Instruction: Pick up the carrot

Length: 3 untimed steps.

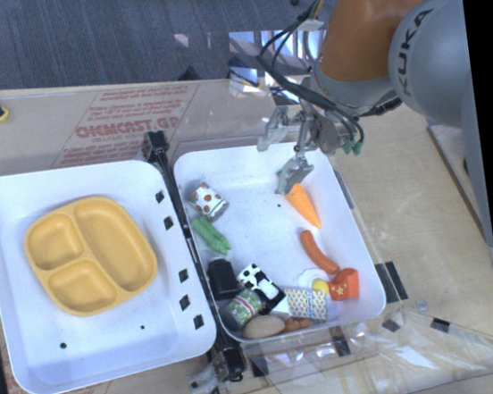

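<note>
My grey arm bears an orange band. Small orange tapered carrot; yellow three-compartment plastic tray; shallow white plastic bins; black-and-white cow-patterned toy.

The bench is pale wood, with a sheet of printed brown cardboard on its left part. Two shallow white bins sit side by side on it: the left bin and the right bin.

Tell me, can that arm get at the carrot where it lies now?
Probably yes. The carrot lies alone on bare floor of the right bin, nothing on it, and the gripper hangs just above its top end.
</note>
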Motion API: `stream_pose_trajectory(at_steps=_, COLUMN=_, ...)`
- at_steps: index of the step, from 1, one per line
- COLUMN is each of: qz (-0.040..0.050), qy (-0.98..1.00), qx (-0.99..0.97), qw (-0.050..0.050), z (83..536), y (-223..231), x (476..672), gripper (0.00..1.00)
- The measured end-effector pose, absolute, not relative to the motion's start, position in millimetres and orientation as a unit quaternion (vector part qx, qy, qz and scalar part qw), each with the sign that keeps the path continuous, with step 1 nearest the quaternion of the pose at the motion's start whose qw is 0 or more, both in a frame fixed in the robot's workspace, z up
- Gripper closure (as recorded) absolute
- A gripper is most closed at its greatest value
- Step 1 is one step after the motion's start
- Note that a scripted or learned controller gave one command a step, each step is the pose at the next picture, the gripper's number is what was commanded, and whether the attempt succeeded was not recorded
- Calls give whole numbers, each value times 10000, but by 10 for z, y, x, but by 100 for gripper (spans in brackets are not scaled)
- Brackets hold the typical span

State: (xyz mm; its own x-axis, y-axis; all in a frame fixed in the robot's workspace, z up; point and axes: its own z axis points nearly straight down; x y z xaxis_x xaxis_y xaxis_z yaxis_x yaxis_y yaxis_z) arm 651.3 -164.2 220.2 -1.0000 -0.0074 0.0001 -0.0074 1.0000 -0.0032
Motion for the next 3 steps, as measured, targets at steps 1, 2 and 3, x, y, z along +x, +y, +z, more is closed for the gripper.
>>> stream_pose_trajectory(at_steps=1, qz=2, qy=-9991, qx=-426, qw=8, z=902, y=-2020, x=6411, gripper=0)
stream_pose_trajectory(at_steps=2, qz=12, qy=-9993, qx=-380, qw=-28, z=1040, y=-1997, x=6444, gripper=100)
stream_pose_trajectory(at_steps=3, qz=-5, qy=-9869, qx=-1613, qw=-40, z=1850, y=-1038, x=6425, gripper=100)
